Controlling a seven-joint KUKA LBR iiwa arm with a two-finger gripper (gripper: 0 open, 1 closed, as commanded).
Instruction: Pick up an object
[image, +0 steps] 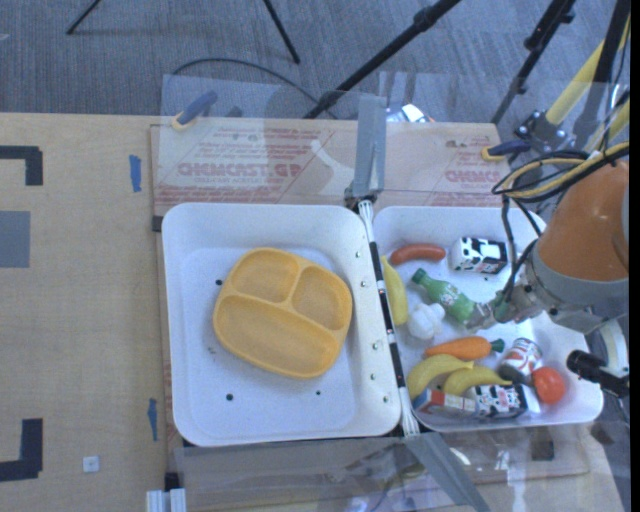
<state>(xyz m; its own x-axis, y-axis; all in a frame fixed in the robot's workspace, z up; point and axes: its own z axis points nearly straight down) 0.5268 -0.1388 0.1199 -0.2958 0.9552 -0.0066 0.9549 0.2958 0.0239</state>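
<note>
Gripper (490, 313): low in the right bin, mid-height, just right of the green bottle; whether the jaws are wide, narrow or holding something cannot be told.
Arm (590, 240): comes in over the right bin's right rim, covering that side.
Right bin (437, 218): crowded; bare floor only along the far edge.
Green bottle (445, 295): centre, lying tilted, touching or nearly touching the gripper.
Sausage (416, 253): near far edge.
Cow (478, 255): far edge, right of the sausage.
Corn (396, 291): along the left wall.
Carrot (462, 349): below the bottle.
Bananas (455, 375): near front edge.
Tomato (548, 385): front right corner.
Left bin (190, 320): bare margin all round.
Plate (282, 312): yellow, centre of left bin.
</note>
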